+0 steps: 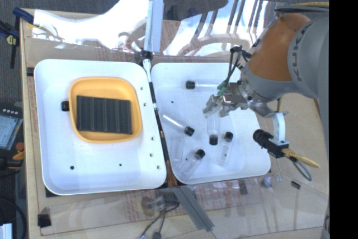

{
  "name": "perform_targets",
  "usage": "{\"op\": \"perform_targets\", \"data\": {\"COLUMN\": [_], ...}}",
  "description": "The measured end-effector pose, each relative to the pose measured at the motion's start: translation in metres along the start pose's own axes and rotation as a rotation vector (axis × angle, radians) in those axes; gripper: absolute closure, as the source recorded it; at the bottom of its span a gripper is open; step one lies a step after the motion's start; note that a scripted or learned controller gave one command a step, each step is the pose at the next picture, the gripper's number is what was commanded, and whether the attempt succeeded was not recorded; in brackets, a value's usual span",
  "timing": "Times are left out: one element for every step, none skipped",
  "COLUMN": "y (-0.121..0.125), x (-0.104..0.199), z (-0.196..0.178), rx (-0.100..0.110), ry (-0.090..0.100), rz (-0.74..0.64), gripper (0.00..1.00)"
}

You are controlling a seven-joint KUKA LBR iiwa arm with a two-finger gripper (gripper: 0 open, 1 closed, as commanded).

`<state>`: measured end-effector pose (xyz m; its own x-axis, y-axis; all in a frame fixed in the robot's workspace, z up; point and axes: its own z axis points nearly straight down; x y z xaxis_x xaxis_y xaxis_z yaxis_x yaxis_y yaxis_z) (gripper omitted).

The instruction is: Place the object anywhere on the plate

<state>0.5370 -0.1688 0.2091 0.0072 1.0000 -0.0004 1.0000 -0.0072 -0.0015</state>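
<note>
A clear plastic vial with a black cap (pixel 213 132) stands just beneath the claw (pixel 219 108), whose grip I cannot tell, so descend centred, then carry it left to the yellow plate (pixel 104 88).

The grey arm (pixel 305 56) reaches in from the right, its orange band (pixel 275 50) just above the wrist. The gripper (pixel 219 108) hangs below and left of the band, pointing down and leftward.
</note>
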Motion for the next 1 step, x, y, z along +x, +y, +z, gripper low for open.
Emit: {"op": "perform_targets", "data": {"y": [0.0], "x": [-0.0001], "z": [0.0], "rx": [0.0], "ry": [0.0], "rz": [0.0], "gripper": [0.0]}}
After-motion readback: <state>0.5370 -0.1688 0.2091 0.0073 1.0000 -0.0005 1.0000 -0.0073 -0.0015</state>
